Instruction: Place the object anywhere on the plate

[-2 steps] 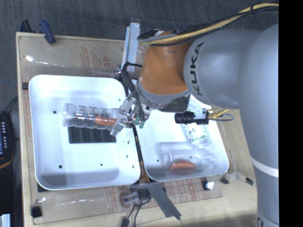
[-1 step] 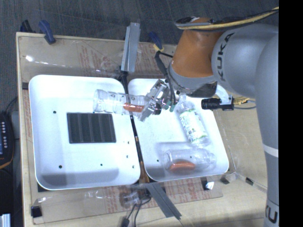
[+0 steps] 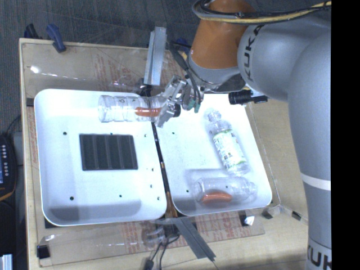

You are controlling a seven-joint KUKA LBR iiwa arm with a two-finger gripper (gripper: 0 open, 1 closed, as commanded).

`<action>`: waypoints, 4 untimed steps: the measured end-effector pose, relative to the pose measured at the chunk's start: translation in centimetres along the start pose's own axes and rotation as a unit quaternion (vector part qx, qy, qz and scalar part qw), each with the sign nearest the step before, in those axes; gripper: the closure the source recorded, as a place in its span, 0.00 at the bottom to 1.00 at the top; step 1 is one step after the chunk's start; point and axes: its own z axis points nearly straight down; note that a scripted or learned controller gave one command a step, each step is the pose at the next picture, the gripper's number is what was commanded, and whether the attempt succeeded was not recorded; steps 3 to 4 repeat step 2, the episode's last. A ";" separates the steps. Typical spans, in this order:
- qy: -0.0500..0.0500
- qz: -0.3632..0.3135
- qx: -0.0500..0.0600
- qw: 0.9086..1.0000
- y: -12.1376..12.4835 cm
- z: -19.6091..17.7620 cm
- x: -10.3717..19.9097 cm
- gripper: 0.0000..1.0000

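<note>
A clear plastic bottle (image 3: 119, 108) with an orange neck lies level over the back of the left bin (image 3: 50, 196). My gripper (image 3: 164, 111) is at the bottle's orange neck end, above the divide between the two bins, and its fingers (image 3: 167, 116) are closed on that neck. The plate (image 3: 108, 152), a dark ribbed rectangle, lies flat in the middle of the left bin, in front of the bottle and to the left of the gripper.
The right bin (image 3: 185, 151) holds a labelled clear bottle (image 3: 228, 145) and, at its front, another clear bottle (image 3: 224, 191) with an orange part. A grey bar (image 3: 156, 55) stands behind the bins. The arm's large body covers the right side.
</note>
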 end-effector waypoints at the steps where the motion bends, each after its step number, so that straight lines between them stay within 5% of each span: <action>1: 0.002 -0.279 0.000 0.960 2.2 1.8 3.9 1.00; 2: 0.001 -0.279 0.000 0.960 2.2 1.8 3.8 0.00; 4: 0.001 -0.279 0.000 0.960 2.2 1.8 3.8 0.00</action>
